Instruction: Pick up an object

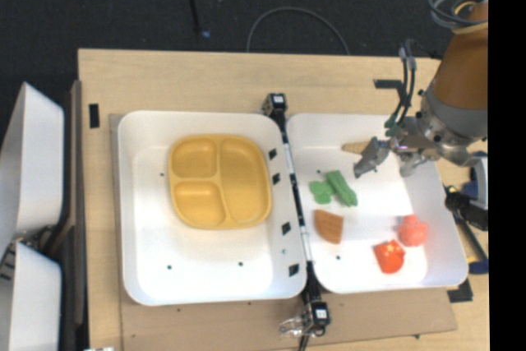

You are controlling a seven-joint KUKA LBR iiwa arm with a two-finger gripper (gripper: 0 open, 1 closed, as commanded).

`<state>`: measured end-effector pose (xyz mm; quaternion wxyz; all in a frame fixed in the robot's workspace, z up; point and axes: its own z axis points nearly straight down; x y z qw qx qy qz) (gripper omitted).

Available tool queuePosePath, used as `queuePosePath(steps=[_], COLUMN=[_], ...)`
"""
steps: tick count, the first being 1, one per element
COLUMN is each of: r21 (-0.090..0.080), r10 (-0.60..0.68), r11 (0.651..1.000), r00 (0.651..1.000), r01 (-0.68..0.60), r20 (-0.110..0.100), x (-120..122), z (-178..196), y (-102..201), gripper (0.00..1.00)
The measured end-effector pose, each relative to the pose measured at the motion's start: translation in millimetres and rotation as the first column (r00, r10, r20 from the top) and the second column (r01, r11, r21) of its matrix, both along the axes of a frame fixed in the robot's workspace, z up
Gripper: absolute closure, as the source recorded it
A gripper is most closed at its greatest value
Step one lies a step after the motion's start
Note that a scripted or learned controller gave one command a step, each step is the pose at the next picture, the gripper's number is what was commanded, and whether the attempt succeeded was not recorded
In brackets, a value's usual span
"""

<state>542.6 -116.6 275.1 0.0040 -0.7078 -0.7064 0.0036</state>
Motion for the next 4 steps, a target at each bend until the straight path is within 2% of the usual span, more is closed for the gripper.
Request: queuePosePath(steps=[1,2,4], r21=[-0.002,-0.002,-0.002], r10=[0.004,0.001,0.0], r11=[1.0,1.0,1.0], r00=[1.0,1.0,1.0], r01=[-0.003,-0.001,0.0], r20=[0.013,0.008,0.009], x=[2.0,5.3,-5.6], z=[6.3,-40.9,-137.0], y=[0.3,-9.1,-0.5], gripper=[0.0,0.0,0.0])
